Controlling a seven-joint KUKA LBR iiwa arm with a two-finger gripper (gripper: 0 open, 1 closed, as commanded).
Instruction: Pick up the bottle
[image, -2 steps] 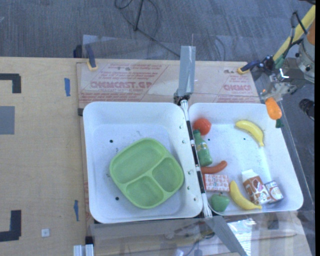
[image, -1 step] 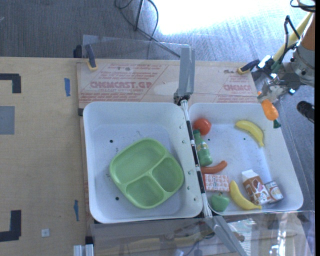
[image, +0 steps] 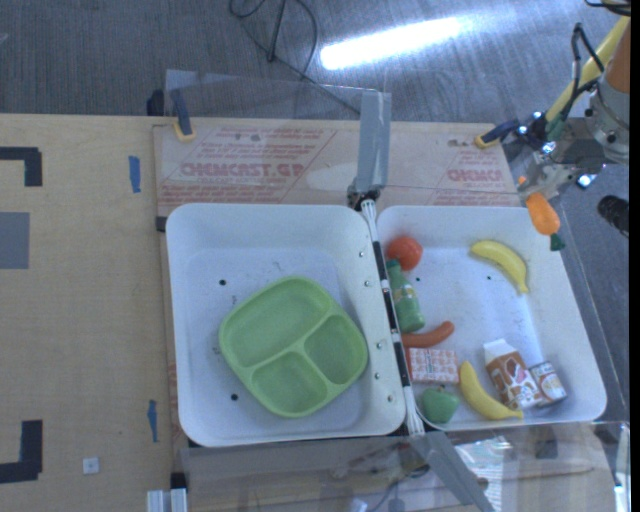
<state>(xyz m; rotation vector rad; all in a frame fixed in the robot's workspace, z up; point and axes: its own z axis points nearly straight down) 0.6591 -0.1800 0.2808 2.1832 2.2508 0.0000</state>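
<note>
— Start from the left of the frame. What's there?

— The left bin (image: 190, 240) holds a green divided plate (image: 292, 346), lying flat a little below its middle. Nothing else lies on it.

— And past the divider?

— The right bin (image: 575, 300) is crowded. Hard against its left wall lies the bottle (image: 406, 303), green, on its side, running up and down the frame. A red tomato (image: 404, 252) touches its upper end. Just below the bottle is an orange-red sausage-like piece (image: 428, 334), then a small patterned packet (image: 433, 365), and a green apple-like fruit (image: 439, 404) in the lower left corner of that bin.

— Further right?

— One banana (image: 502, 263) in the upper part, another banana (image: 484, 393) near the lower edge. Beside that lower one stands a brown and white carton (image: 509, 374), with a small can (image: 547, 381) touching its right side.

— Where's the arm?

— At the upper right of the frame, the gripper (image: 548, 190) hangs over the far right corner of the right bin, well apart from the bottle. An orange carrot-like thing (image: 542, 213) sits just under it; I can't tell from here whether it's gripped or how the gripper is set.
</note>
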